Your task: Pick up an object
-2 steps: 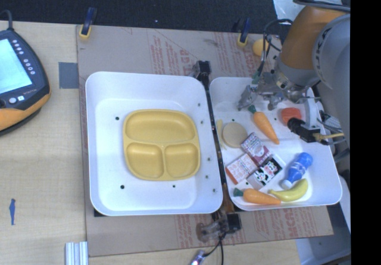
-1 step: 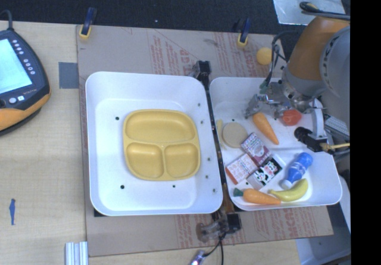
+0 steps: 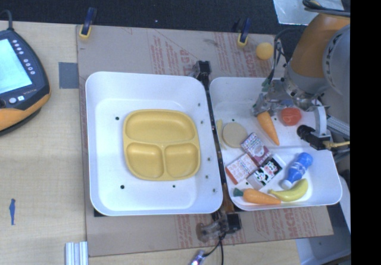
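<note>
My gripper [image 3: 269, 103] hangs low over the back of the right bin [image 3: 238, 88], on the grey arm with the orange band [image 3: 315, 43]. Right under and in front of it lies an orange carrot [image 3: 268, 129], its thick end at the gripper's tip. A red tomato [image 3: 291, 116] sits just to the right of the gripper. Further forward in the same bin are a tan round biscuit [image 3: 234, 134], small printed packets [image 3: 255, 146], a blue bottle [image 3: 297, 168], a banana [image 3: 292, 191] and a second carrot [image 3: 261, 197].
The left bin [image 3: 104, 198] holds a yellow divided plate [image 3: 161, 143]. A yellow ball [image 3: 264, 50] lies on the cardboard behind the right bin. A teach pendant [image 3: 18, 79] rests at the far left. Clamps [image 3: 87, 22] pin the cardboard's back edge.
</note>
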Robot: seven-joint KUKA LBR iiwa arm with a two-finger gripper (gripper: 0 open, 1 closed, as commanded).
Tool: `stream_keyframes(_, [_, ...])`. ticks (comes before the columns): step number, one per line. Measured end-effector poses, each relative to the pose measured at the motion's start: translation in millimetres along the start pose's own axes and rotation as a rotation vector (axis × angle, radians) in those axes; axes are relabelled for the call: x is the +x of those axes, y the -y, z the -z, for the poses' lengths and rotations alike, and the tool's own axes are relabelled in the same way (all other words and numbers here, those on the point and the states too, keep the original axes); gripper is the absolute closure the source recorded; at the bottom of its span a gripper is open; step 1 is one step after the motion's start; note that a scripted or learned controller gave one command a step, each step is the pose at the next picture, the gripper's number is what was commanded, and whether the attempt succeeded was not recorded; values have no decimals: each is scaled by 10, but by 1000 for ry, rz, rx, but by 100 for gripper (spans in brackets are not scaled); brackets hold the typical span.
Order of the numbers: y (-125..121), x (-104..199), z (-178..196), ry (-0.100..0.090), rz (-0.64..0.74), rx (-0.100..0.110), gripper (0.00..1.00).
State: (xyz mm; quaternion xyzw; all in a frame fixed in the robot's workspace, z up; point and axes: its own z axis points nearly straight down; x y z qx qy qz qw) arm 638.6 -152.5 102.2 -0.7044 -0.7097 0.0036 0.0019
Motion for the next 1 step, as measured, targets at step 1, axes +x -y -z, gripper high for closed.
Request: stream_keyframes(1, [292, 743, 907, -1, 0, -6, 100])
